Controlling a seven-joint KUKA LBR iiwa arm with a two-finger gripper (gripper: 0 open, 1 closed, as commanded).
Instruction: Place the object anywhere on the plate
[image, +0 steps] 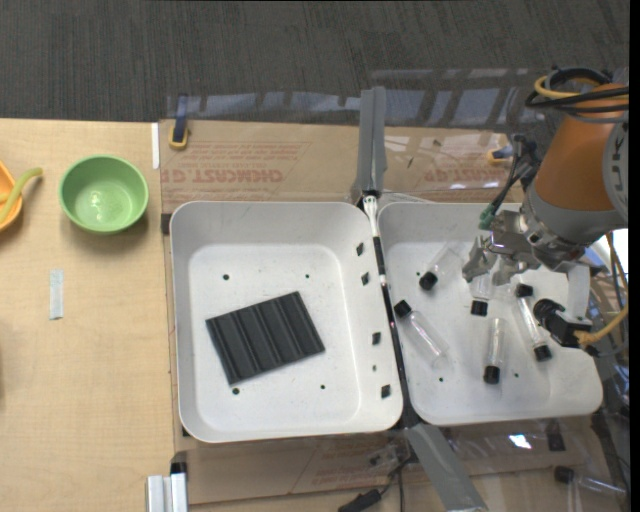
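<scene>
Claw (492, 268) hovers over clear plastic tubes with black caps (493, 345), nearest just below it, upright-lying. Dark ribbed rectangular plate (265, 336) lies far left. Claw opening: cannot tell.

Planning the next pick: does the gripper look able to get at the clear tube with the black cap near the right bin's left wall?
Probably yes. That tube lies flat and apart from the others in the right bin, nothing over it, and the gripper hangs close by.

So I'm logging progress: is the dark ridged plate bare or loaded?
Bare: the dark ridged plate lies flat in the left bin with nothing on it.
</scene>
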